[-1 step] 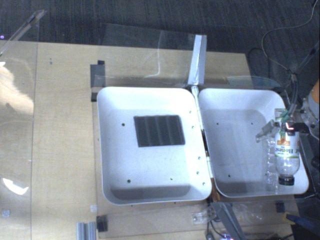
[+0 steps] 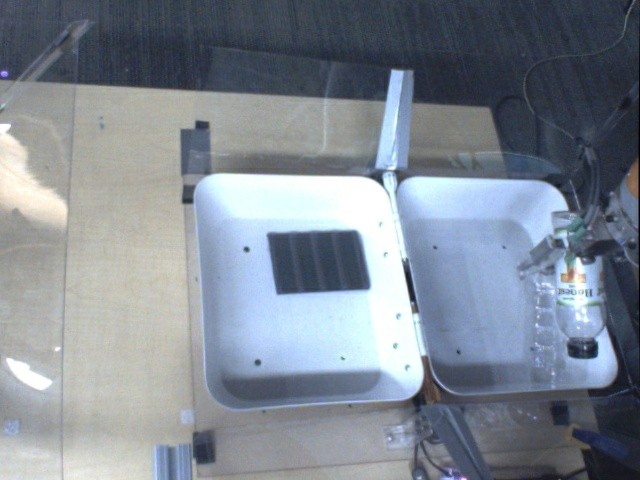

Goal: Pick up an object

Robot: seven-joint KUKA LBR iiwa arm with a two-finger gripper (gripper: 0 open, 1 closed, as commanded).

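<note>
A clear plastic bottle (image 2: 579,306) with a white label and a black cap lies along the right wall of the right bin (image 2: 470,268), cap toward the front. The gripper (image 2: 577,238) hangs right over the bottle's far end, at the bin's right edge, and partly hides it. A second, transparent ribbed item (image 2: 543,333) lies just left of the bottle. In the left bin (image 2: 230,298) a dark ribbed rectangular pad (image 2: 318,261) lies flat near the middle.
A metal bar (image 2: 395,128) rises behind the seam between the two bins. Cables run at the far right behind the arm. Clamps and a clear plastic piece (image 2: 405,433) sit at the bench's front edge.
</note>
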